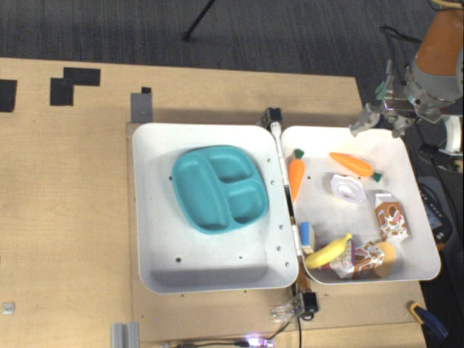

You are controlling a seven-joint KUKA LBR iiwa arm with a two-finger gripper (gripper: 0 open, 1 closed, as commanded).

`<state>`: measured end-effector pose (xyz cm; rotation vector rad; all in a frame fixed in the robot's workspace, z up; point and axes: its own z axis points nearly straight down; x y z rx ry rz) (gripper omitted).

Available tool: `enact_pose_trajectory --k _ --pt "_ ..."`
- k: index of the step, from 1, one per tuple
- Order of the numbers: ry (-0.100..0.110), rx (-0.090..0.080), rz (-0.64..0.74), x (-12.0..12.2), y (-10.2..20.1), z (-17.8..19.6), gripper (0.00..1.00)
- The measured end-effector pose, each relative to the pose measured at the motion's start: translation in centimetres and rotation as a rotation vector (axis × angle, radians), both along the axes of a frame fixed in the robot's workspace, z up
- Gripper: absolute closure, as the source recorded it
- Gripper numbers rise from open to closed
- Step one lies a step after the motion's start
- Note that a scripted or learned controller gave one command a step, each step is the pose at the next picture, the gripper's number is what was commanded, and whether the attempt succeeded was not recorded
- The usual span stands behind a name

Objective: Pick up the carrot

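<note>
**Carrot lay untouched in the right bin while the arm hung at the far corner**

The carrot [296, 176] lay at the left wall of the right bin [428, 263], at about 9 o'clock from that bin's middle, its green top pointing toward 12 o'clock and its orange tip toward 6. A second carrot [353, 164] lay near the bin's 12 o'clock side, almost crosswise, its green top pointing toward 4 o'clock. Nothing touched either one.

The arm [441, 46] came in at the view's 2 o'clock corner, its orange band above the grey wrist. The gripper [380, 114] hung over the right bin's far rim, at about 1 o'clock from the bin's middle, well apart from the first carrot and nearer the second. Whether its fingers were spread or closed could not be told at that slant; no object showed between them.

Elsewhere in the right bin sat a white cup-like piece [349, 188] near the middle, a brown carton [391, 220] at 4 o'clock, a banana [328, 251] at 7 o'clock beside a crumpled packet [360, 258], and a small blue item [305, 234] by the left wall. The printing on the carton and the packet was too small to read.

The left bin [156, 267] held a teal divided plate [219, 188].
</note>
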<state>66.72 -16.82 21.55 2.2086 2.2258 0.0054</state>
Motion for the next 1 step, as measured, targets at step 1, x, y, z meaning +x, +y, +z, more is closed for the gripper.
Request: enact_pose_trajectory --k 1 --pt "0.002 0.001 0.050 -0.53 -3.23 -11.93 0.00"
